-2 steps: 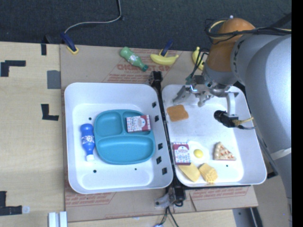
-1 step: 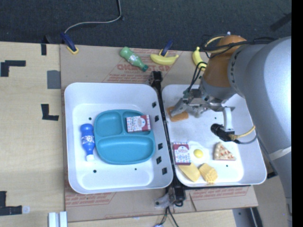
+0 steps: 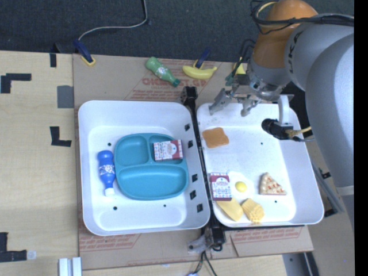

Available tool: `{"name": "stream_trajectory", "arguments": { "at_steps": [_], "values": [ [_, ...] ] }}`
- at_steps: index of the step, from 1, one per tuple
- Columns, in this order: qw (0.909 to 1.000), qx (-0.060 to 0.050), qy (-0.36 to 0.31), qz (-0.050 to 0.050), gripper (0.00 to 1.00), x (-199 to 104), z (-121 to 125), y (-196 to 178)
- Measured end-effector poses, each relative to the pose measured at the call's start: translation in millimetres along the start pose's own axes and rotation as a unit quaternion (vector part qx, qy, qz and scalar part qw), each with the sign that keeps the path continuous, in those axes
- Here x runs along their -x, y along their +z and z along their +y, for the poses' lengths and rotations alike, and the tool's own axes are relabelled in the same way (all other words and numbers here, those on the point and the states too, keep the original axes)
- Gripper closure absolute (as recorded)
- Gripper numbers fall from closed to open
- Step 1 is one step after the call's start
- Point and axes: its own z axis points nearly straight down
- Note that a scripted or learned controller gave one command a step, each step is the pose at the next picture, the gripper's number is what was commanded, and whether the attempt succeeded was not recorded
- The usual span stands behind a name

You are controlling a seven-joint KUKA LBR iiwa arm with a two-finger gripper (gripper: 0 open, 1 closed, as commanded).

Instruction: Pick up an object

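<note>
1. The grey arm's two-finger tool [image 3: 233,102] hangs over the far edge of the right-hand shallow white plastic bin [image 3: 299,180]; its fingers are spread apart, with nothing between them.
2. Just on the near side of the tool, a flat brown slice of toast [image 3: 215,137] lies on the bin floor.
3. Nearer still are a small red carton [image 3: 221,187], a fried egg [image 3: 238,184], a yellow cheese wedge [image 3: 231,210], a corn cob [image 3: 253,210] and a pizza slice [image 3: 272,184].
4. Left of the toast, the neighbouring white bin [image 3: 92,131] holds a blue divided plastic tray [image 3: 150,171], a second red carton [image 3: 167,150] and a blue bottle [image 3: 106,171].
5. Beyond the bins, a green bottle [image 3: 162,71] and a yellow banana [image 3: 199,71] lie on the surface [image 3: 34,154].
</note>
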Motion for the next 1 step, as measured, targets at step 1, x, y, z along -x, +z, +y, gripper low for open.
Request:
{"name": "stream_trajectory", "arguments": {
  "at_steps": [1],
  "values": [
    [1.0,-0.003,0.001,0.0,0.0,22.4,-27.9,65.5]
  ]
}}
